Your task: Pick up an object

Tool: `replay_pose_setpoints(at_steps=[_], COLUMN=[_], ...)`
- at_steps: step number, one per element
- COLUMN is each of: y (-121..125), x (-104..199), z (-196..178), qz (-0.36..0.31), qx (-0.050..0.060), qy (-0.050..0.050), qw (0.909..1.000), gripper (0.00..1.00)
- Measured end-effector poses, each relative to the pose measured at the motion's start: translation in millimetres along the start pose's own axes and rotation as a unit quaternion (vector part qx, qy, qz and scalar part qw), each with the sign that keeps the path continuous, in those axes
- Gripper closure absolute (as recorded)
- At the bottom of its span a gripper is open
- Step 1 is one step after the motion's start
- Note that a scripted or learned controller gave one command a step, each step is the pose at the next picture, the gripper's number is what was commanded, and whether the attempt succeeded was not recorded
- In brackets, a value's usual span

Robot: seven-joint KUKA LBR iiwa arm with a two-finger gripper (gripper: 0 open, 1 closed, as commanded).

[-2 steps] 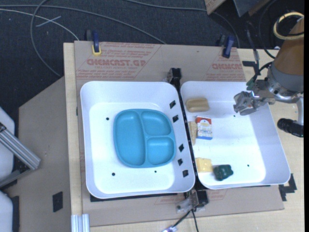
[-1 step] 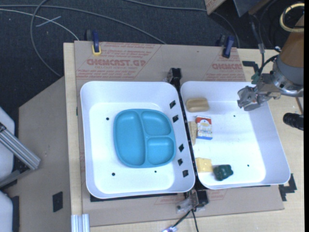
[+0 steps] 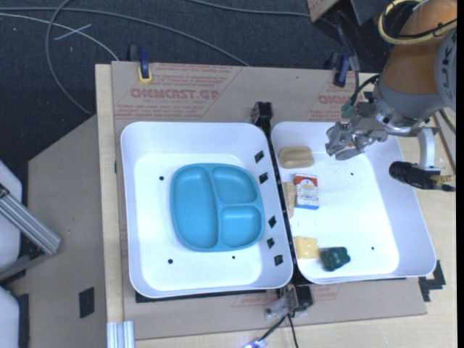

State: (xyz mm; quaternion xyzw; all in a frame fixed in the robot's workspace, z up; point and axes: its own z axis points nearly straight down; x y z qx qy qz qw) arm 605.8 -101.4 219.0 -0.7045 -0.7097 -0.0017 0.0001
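Dark green object [image 3: 334, 258] and yellow block [image 3: 305, 247] sit at right bin [image 3: 395, 216] near edge; small carton [image 3: 307, 192], tan block [image 3: 296, 156] farther up. Gripper [image 3: 342, 145] hovers right of tan block, nothing visibly held. Step: approach. Next: descend onto target.

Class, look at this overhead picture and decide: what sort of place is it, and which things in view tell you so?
Probably a robotics lab bench set up for pick-up trials. An industrial robot arm reaches over two white bins, clamps fasten the board, and loose cables trail across dark carpet.
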Motion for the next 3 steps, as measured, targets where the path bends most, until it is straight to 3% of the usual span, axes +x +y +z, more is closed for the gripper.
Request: replay_pose_setpoints(at_steps=[3], y=[21], x=[169], z=[0], qz=[0.001], qx=[0.001], qy=[0.000], qw=[1.0000], gripper=[1.00])
